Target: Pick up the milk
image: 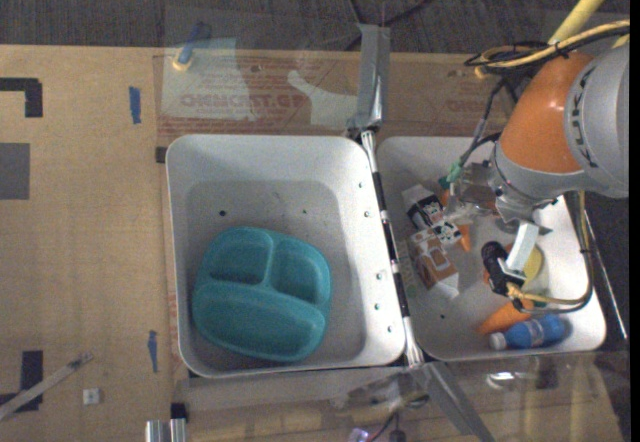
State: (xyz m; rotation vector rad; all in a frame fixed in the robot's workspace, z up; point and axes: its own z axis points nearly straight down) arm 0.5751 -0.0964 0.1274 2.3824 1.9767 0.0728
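My arm (575, 125) has a smooth, glossy shell of grey and orange, while the two bins (190, 230) below me are matt white plastic. The teal tray (262, 293) looks like smooth plastic with a soft sheen, the milk (435, 265) like printed paperboard. The surface (80, 230) is dull brown cardboard patched with blue tape.

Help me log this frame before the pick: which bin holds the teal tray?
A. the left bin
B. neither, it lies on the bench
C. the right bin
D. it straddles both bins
A: the tray lies flat on the floor of the left bin, while the milk and bottle sit in the right bin under the arm.
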